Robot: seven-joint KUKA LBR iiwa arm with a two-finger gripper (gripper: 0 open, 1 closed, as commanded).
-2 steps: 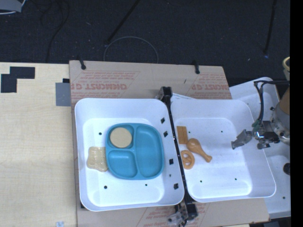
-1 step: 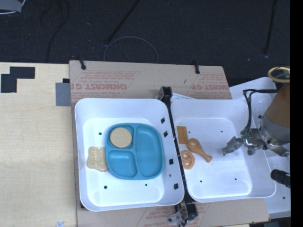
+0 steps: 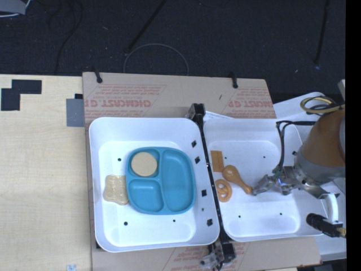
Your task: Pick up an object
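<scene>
You have two white bins side by side; the left bin [image 3: 107, 145] carries a blue divided tray [image 3: 169, 182] with a round tan biscuit [image 3: 143, 164] lying in its upper-left compartment, and a pale toast-like piece [image 3: 115, 189] rests on the bin floor touching the tray's left edge; nothing there is within the arm's present reach. The likely targets lie in the right bin [image 3: 265, 224], bunched near its left wall: a small tan rectangle [image 3: 216, 159], an orange spoon-like piece [image 3: 237, 178] and a pretzel [image 3: 223, 191] just below it. Your gripper [image 3: 264, 186] sits low over that bin's floor, pointing left, its tip close beside the spoon's handle end; whether it is spread or pressed together you cannot tell from this angle, and nothing shows between its tips. It seems angled for the spoon; judge this a reach, not a hold.
</scene>
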